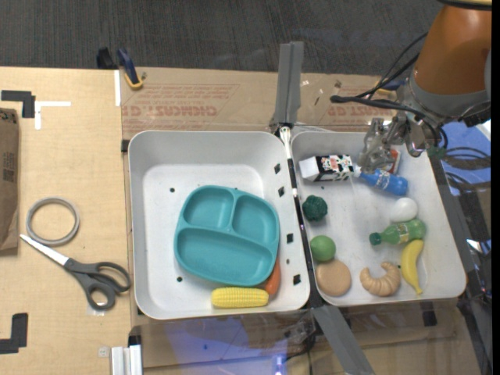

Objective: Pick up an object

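Right bin's [437,209] far edge under the tool [380,151], grip state unclear, beside blue bottle [387,182].

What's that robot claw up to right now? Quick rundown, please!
Claw low over right bin's far end, above blue bottle; grip unclear. Milk carton just beside the bottle, crowding it. Nothing seen lifted yet.

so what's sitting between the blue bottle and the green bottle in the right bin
In the camera view, a white egg lies between the blue bottle and the green bottle.
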You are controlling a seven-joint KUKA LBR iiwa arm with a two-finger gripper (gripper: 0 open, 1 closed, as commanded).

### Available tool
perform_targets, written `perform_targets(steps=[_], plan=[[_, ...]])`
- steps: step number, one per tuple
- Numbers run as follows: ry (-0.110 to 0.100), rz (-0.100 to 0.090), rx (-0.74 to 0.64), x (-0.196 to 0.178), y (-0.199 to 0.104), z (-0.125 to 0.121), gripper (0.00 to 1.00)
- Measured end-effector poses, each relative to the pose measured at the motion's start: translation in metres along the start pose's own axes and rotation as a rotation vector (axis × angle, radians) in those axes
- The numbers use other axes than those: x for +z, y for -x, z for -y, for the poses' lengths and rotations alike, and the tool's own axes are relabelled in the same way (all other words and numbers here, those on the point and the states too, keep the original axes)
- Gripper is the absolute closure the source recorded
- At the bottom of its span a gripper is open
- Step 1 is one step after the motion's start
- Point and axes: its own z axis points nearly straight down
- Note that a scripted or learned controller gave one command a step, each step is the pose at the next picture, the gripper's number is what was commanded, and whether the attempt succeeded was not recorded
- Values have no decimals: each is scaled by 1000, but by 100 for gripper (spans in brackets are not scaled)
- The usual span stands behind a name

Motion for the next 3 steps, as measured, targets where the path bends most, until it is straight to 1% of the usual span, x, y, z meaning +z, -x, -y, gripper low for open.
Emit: perform_targets(steps=[1,2,3], plan=[[0,2,-70,122,-8,43,0],[-3,6,-73,111,-6,42,100],[6,-1,171,122,3,80,100]])
